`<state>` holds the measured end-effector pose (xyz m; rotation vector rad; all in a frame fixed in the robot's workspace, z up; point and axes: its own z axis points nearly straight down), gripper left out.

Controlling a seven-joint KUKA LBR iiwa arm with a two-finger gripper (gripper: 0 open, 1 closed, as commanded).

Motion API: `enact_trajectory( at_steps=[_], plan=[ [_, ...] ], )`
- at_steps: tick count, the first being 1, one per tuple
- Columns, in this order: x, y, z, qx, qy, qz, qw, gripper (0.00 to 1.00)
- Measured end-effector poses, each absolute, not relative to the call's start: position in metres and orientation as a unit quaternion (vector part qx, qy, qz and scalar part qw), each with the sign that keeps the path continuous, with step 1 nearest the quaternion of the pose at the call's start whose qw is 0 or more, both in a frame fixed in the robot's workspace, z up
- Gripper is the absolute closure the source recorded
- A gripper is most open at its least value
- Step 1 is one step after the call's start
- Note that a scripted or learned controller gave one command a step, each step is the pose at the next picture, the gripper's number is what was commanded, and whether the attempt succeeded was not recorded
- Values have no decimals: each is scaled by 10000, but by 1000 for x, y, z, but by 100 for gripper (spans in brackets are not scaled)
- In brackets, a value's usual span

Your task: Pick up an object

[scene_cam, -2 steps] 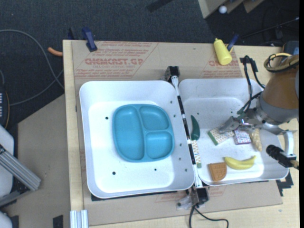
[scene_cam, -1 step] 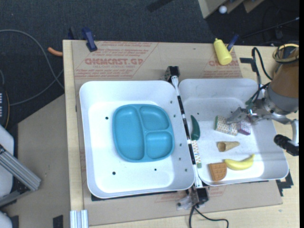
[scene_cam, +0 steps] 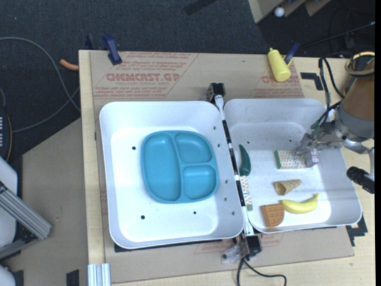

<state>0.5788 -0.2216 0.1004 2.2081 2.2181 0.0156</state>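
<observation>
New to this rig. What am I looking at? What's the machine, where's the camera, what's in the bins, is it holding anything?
One fixed camera looks down at a slant on a bench with two shallow white bins. The left bin holds a blue divided tray. The right bin holds a banana, a waffle cone piece, a brown cracker-like piece, a speckled sponge and a green item at its left wall. The grey arm reaches in from the right; its hand sits by the sponge. A grasp can't be confirmed.
</observation>
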Motion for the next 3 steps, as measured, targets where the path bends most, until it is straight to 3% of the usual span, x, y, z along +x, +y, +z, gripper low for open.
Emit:
enact_trajectory(
  at_steps=[1,2,3],
  plan=[
    [662,-155,86,7066,7077,6,6,100],
    [622,-128,117,7070,7072,-1,-5,100],
    [562,-76,185,7066,7076,2,-8,100]
  ],
)
